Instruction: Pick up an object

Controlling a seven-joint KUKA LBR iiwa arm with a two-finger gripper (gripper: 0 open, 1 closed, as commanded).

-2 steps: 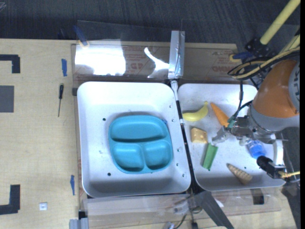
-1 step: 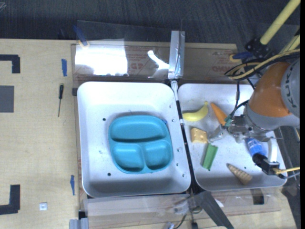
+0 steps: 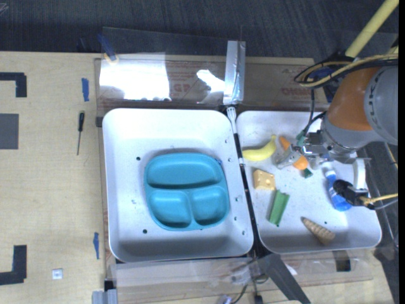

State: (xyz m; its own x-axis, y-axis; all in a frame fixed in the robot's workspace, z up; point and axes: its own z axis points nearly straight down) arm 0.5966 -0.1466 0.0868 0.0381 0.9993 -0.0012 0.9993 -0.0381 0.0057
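Tool [image 3: 297, 156] over right bin [image 3: 354, 238] — toys

We cannot make out how the tool [image 3: 297, 154] stands, because the arm [image 3: 364, 109] covers most of it from above, and the arm itself is cut off by the picture's right edge. Just left of the tool, an orange piece [image 3: 300, 163] lies partly under the metal parts, too small for us to name. The bin [image 3: 361, 233] under the arm has its far right rim hidden behind the arm and cables.
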